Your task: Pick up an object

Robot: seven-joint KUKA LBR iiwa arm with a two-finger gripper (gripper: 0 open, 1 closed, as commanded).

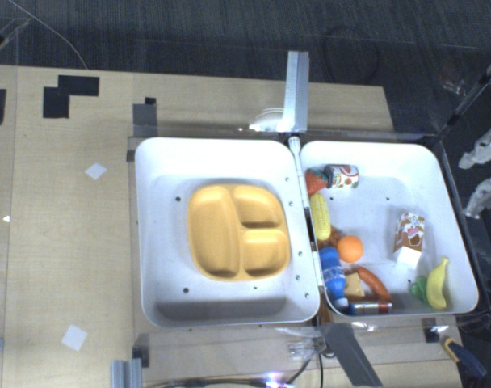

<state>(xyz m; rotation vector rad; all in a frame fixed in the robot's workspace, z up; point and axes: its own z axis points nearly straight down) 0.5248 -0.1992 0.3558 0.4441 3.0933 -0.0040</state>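
**Camera view.**
- Gripper [484,172]: mine, outside the right bin's [375,156] right rim, above the bench. Its two pale fingers [488,147] stand apart with nothing between them.
- Left bin [148,217]: one yellow tray [233,231], lying flat at centre.
- Right bin, left wall, far to near: can [342,176] on its side at the far end, then corn [319,217] along the wall, orange [351,249] and blue bottle [332,269]. All are crowded and touching or nearly so.
- Right bin, near edge: sausage [373,282], beside the bottle.
- Right bin, right side: carton [409,237], well apart from the cluster. Banana [437,285] is in the near right corner.

**Step in hand:** as I judge it, the approach. Nothing is grasped or lifted yet.

**Next move:** choose one item, and the carton looks the best candidate with free floor around it. I would carry the gripper in over the right rim, set the open fingers across the carton's narrow sides, descend and close. The banana sits close to the rim, so there is less room for my fingers there.
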